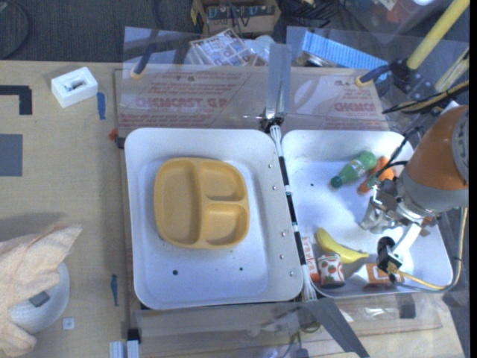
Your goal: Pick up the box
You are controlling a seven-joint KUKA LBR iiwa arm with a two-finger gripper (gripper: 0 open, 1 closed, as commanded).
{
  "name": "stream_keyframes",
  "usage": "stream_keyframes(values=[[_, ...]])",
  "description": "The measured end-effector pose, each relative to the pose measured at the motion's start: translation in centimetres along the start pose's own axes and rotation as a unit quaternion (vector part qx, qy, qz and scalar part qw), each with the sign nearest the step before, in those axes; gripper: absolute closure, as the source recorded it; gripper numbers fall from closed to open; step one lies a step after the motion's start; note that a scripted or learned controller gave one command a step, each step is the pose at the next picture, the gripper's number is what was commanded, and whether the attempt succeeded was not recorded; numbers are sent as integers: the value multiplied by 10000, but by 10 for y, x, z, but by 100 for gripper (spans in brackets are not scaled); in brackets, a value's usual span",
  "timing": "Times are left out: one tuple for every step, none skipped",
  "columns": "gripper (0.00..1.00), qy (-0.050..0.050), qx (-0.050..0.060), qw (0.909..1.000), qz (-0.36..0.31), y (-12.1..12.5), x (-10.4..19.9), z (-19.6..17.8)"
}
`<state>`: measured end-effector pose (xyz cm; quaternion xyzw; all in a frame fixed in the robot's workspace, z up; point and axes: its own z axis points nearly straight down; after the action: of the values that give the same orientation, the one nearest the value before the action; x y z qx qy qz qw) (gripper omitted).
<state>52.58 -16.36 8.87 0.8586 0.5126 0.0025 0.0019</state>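
You are looking down at a slant on a pale wooden counter (67,170) carrying two shallow white bins side by side.

The left bin (141,274), in the middle of the frame, has rounded corners and a smooth matte floor. A mustard-yellow plastic tray (200,201) with three compartments lies flat near its centre, with bare white floor on all sides of it.

The right bin (313,151) is more crowded. A green bottle (355,168) lies on its side in the upper part, with something small and orange (381,174) just beside it. A curved yellow banana (337,245) rests along the lower left. The box (330,269), small with red and white print, sits in the lower left corner of this bin, touching the banana's lower edge and close to the bin's bottom and left walls, so little room remains on those two sides. Another small orange and white item (376,276) lies to its right.

The grey arm with its orange band (443,162) enters from the right edge. Your hand (381,216) points down over the middle right of the right bin, near the box but apart from it, to its upper right. You cannot tell how far its metal fingers are spread, and nothing is seen between them.

At upper left on the counter sits a small white block (74,86).
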Motion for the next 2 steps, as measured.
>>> stream_keyframes(values=[[100,-4,-8,9923,1237,0,-45,0],[100,3,7,9579,2872,-16,-64,0]])
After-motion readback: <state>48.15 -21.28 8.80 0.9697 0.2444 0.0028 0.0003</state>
